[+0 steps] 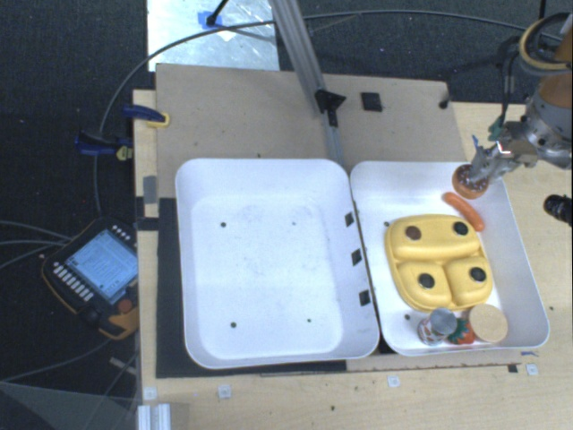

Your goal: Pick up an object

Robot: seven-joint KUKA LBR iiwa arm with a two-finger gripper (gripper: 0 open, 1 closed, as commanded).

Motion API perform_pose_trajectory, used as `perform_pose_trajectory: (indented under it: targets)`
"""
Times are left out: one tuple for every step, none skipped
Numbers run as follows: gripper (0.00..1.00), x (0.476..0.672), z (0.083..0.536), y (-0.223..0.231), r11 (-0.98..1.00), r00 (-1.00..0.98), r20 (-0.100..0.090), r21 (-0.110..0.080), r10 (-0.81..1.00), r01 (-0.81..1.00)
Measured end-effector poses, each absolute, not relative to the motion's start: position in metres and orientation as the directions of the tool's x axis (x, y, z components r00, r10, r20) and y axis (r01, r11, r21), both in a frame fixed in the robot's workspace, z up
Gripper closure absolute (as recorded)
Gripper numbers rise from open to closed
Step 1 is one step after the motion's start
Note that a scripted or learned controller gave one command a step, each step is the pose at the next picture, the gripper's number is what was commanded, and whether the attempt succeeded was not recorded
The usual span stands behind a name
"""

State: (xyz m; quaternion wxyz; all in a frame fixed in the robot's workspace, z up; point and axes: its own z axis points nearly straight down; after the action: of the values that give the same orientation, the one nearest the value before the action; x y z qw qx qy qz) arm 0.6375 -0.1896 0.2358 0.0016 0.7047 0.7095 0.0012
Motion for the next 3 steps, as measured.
perform_pose_trajectory:
  targets:
    - [1.00, 0.630, 0.243, -0.141, 0.009, -0.009, 0.001, 0.002, 1.000, 1.000]
    - [1.00, 0.612, 0.251, -0.088, 0.010, -0.010, 0.002, 0.002, 1.000, 1.000]
    - [1.00, 0.597, 0.237, -0.043, 0.009, -0.009, 0.002, -0.001, 1.000, 1.000]
